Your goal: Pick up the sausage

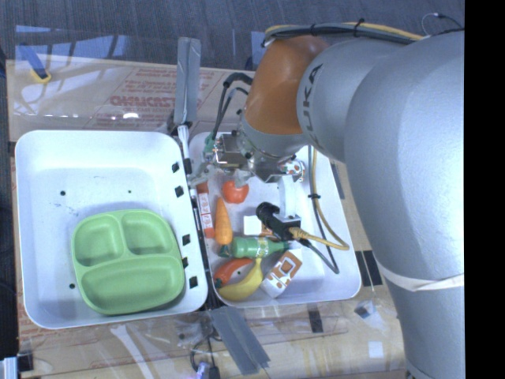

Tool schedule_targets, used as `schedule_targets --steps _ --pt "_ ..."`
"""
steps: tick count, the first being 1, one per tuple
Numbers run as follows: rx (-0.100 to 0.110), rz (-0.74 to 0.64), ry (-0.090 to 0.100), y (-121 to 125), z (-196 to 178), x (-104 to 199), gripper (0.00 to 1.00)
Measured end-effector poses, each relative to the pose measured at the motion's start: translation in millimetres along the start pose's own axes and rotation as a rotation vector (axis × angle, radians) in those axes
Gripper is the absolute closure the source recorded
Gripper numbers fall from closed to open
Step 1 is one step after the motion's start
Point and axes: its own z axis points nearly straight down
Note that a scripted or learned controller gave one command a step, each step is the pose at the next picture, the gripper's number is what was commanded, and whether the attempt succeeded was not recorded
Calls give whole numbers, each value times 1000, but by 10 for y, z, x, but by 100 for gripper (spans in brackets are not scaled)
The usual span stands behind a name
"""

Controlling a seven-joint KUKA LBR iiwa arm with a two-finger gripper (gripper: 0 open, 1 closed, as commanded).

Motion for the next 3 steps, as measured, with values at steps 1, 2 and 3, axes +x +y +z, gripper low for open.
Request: schedule_targets --steps 1,2,3 --pt "-1 -79 -2 511 3 -812 0" --pt "1 -244 -1 729 1002 -1088 0" --pt "-4 -161 -2 739 986 -1300 0"
